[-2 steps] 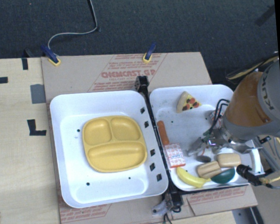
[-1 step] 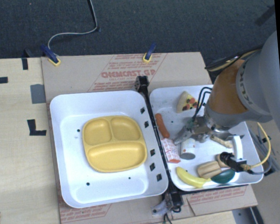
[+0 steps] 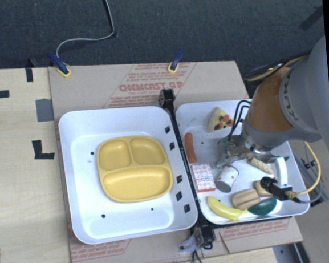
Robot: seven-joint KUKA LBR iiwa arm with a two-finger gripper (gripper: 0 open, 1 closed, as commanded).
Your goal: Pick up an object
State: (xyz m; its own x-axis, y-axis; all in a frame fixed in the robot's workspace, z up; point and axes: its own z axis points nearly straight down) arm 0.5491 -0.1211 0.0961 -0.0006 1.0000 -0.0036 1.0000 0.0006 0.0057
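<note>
My gripper (image 3: 232, 149) is low in the right bin (image 3: 204, 110), below the orange band of the arm. It hangs just above a white cup (image 3: 227, 177) lying on its side. A pizza slice (image 3: 219, 119) lies just behind it, and a red sausage (image 3: 190, 147) lies to its left along the bin wall. A red and white packet (image 3: 202, 177) sits left of the cup. Along the front edge lie a banana (image 3: 222, 207), a tan bread roll (image 3: 246, 197) and a teal object (image 3: 265, 207).
The left bin (image 3: 76, 136) holds a yellow divided plate (image 3: 135, 168). Both bins rest on a cardboard sheet (image 3: 143, 84) held by yellow clamps. The arm's grey body and cables cover the right bin's right side.
</note>
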